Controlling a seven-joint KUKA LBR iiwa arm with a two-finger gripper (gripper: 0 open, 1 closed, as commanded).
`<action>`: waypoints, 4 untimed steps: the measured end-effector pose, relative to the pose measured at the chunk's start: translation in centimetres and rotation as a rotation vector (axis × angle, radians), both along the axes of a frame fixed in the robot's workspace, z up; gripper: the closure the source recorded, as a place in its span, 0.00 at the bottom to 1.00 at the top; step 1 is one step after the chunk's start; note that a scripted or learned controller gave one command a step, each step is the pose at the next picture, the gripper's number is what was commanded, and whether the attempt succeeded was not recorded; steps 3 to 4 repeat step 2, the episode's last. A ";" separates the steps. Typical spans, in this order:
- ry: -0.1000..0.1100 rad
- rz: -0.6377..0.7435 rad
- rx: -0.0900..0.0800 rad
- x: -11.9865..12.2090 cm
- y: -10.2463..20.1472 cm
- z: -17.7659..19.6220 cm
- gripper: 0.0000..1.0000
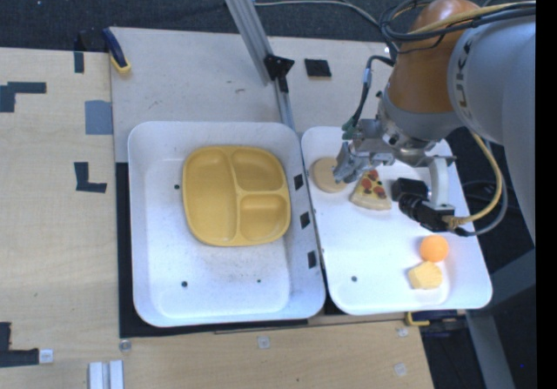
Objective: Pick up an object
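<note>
In the right bin a tan round cookie-like disc lies at the far left, and a pizza slice sits just right of it. An orange ball and a pale yellow block rest near the bin's right front. My gripper hangs low over the gap between the disc and the pizza slice, with its fingers pointing down at the disc's right edge. Nothing shows between them.
The left bin holds a yellow divided plate. A slanted metal pole runs down to the bins' shared far corner. A black fixture sits over the right bin beside the arm.
</note>
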State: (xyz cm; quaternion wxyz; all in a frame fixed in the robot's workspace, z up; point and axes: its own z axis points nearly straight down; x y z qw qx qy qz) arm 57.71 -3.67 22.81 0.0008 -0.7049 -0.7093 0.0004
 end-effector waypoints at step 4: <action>-0.002 0.001 0.001 3.8 10.7 0.0 1.00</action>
